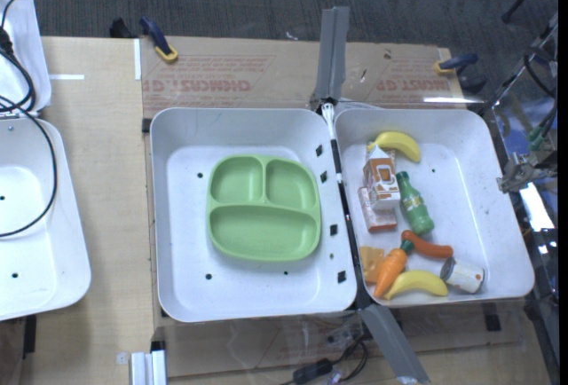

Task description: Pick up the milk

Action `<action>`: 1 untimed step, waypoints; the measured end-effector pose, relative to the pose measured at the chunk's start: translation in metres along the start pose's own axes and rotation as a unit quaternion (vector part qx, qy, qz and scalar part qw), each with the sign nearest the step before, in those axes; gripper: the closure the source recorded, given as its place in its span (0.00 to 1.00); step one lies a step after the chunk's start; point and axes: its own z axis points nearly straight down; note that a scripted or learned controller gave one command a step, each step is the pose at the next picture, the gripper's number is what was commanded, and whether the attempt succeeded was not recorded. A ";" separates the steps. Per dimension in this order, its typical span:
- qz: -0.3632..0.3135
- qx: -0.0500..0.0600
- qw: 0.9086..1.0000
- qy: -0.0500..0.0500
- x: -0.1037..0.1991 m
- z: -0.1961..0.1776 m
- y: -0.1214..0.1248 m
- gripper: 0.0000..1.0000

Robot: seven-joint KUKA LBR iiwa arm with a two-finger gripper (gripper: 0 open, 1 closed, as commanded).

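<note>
Camera view: milk carton (381,180) lies in the right bin (484,144), touching the green bottle (414,206).

A green divided plate (264,208) lies in the middle of the left bin (169,223). In the right bin (497,197), one banana (397,144) sits near the far edge, a green bottle (414,206) at centre, and a carrot (389,271), a second banana (417,285) and a small can (461,274) along the near edge.

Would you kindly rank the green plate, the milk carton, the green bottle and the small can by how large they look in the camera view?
Largest to smallest:
1. green plate, by far
2. milk carton
3. green bottle, close to the carton in length but slimmer
4. small can
All lie at a similar distance from the camera, so the order seems safe.
</note>
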 end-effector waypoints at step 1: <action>-0.096 -0.002 0.995 0.000 0.043 0.006 -0.022 1.00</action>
